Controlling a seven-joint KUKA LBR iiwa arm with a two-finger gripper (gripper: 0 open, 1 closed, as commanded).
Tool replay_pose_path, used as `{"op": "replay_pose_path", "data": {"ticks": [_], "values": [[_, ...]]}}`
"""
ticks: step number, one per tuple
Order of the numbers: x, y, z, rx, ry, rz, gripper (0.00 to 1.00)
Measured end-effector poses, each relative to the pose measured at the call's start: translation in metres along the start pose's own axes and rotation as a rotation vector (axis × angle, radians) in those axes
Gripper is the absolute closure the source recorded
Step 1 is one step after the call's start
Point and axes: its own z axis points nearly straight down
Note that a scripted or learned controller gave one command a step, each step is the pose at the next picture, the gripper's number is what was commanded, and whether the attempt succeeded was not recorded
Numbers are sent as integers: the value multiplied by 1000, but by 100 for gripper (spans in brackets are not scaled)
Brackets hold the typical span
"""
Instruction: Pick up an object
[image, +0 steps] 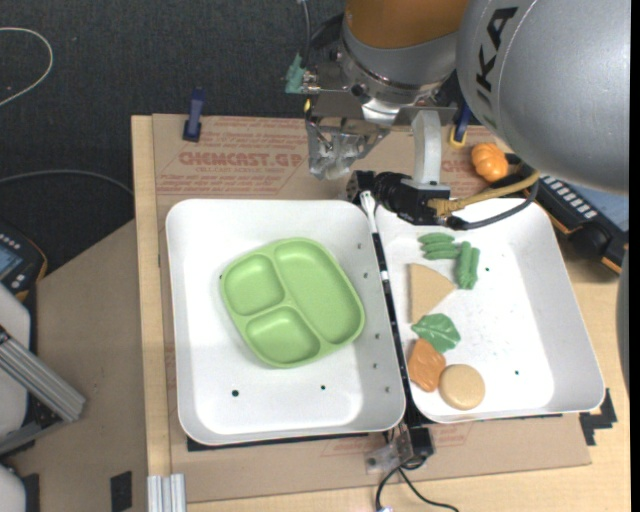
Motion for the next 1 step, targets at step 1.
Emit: {"op": "replay_pose_path", "data": {"ticks": [1], "values": [[18,25,121,7,-1,-5,100]]}}
